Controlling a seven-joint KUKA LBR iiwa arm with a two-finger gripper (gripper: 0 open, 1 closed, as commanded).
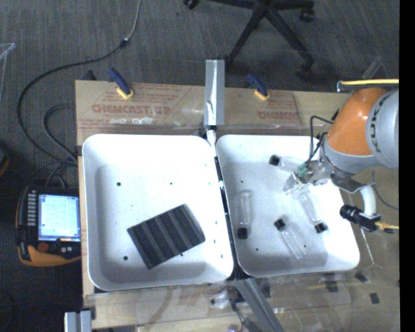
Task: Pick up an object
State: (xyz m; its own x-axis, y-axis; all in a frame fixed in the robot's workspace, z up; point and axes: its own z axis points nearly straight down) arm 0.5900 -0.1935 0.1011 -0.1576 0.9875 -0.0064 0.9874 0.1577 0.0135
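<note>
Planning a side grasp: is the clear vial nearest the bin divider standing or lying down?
Lying down: the clear vial shows its full length on the right bin floor, black cap toward the camera.

Dark grey carpet (58, 39), office chair base (272, 19), trailing black cable (39, 84)

hand (300, 176) over right bin (259, 259) | clear vials (293, 241) | ridged black block (166, 235) in left bin (97, 194)

Faint reddish lettering that seems to read "CHEMCAST GP" runs across the clear sheet (139, 109) behind the left bin (91, 194), repeating less legibly further right, while dark letters, perhaps "KU", mark the arm (376, 123).
</note>
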